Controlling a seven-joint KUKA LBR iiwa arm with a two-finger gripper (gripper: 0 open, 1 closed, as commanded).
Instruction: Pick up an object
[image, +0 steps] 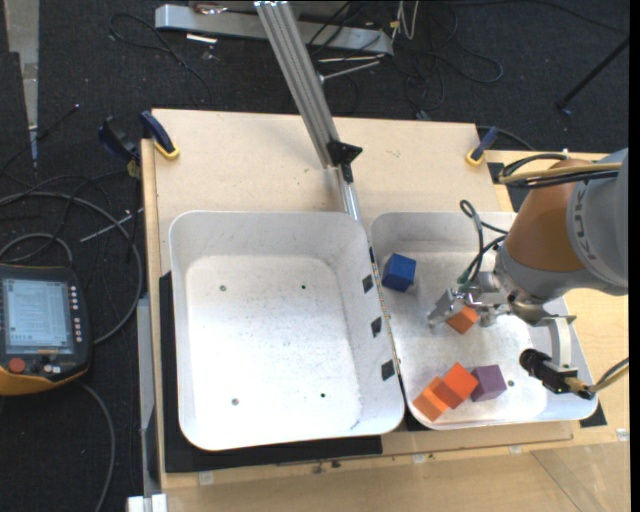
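A pale wooden bench (250, 160) carries my two white bins over a dark, cable-strewn floor, and I take the right bin (420, 232) as my landmark. At its near edge sit an orange block (447, 389) and, touching it on the arm's side, a purple block (489, 381). Further in, near the bin's middle, my pincer (462, 315) is down over a small orange cube (462, 320), which shows between my fingers, so I judge them narrowed on it, though it has not left the floor of the bin. Beyond, toward the divider with the left bin (260, 330), a blue cube (399, 272) stands apart. The orange cube looks light, rigid and smooth-sided; I'd pinch two opposite flat faces squarely, since a corner grip could let it twist out.
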